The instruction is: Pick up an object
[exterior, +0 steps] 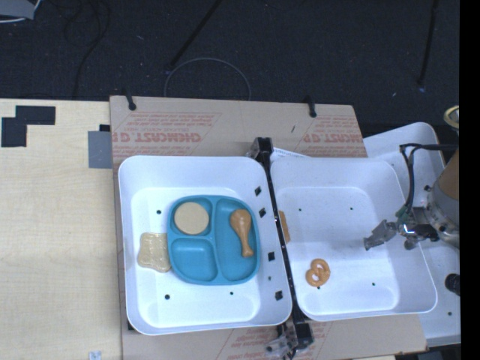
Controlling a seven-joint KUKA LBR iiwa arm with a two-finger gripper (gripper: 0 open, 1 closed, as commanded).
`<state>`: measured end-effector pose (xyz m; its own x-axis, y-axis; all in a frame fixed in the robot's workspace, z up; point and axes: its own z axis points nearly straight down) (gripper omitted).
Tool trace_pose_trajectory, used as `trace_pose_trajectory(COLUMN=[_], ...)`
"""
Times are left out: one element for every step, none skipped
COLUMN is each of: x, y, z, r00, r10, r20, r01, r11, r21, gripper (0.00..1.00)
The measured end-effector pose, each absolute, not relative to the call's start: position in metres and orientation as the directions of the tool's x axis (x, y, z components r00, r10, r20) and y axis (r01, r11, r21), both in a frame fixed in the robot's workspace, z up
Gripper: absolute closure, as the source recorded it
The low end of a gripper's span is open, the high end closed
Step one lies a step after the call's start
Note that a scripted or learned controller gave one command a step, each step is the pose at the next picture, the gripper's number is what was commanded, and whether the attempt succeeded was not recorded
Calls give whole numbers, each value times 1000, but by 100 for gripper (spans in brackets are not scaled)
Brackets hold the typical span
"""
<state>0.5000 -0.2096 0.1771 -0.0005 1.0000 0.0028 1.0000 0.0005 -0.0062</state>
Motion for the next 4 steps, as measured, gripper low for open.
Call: trace_pose_trajectory(x=[497, 497, 498, 497], y=[-212, -212, -213, -212], z=[133, 86, 99, 162], r00=[0, 1, 4, -1], r10=[1000, 1000, 1000, 1000], r20=[3, 1, 1, -1], r01=[1000, 1000, 1000, 1000], r11=[0, -1, -4, 1], r21=[-7, -2, 0, 3], gripper=[0, 0, 100, 100])
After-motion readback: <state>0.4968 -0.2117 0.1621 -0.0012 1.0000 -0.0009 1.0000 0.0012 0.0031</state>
